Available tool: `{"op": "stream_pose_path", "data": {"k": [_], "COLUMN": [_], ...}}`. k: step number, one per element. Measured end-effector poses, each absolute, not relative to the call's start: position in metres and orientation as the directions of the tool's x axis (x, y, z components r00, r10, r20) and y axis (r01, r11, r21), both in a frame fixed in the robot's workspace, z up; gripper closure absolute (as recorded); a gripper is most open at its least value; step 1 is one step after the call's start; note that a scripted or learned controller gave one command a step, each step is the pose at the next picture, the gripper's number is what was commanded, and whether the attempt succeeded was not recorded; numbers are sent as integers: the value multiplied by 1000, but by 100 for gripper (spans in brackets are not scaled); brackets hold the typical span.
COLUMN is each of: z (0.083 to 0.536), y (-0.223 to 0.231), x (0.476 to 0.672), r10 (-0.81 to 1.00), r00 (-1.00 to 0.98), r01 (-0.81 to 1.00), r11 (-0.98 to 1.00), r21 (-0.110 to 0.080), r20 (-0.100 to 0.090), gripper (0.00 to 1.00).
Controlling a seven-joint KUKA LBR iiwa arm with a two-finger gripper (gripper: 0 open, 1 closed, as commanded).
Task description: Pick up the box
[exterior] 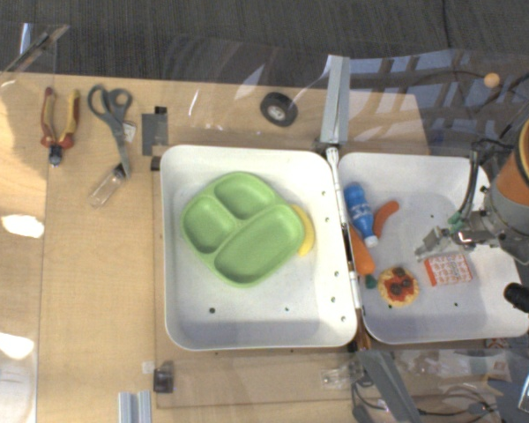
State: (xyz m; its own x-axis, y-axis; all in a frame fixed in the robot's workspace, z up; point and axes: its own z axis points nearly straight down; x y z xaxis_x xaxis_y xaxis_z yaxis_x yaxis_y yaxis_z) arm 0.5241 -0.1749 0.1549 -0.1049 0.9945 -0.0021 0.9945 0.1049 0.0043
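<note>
While the pincer [436, 239] hangs low in the right bin [397, 326], finger state undeterminable, the box [447, 270] lies flat just below it, apparently ungripped.

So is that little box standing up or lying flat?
Lying flat. The box rests on the right bin's floor, its printed red-and-white face turned up, just below the gripper.
</note>
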Motion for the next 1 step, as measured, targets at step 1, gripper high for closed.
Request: {"op": "stream_pose_path", "data": {"k": [1], "z": [96], "y": [-204], "x": [532], "r10": [1000], "r00": [-25], "r01": [999], "r11": [25], "r21": [26], "r20": [-8], "gripper": [0]}}
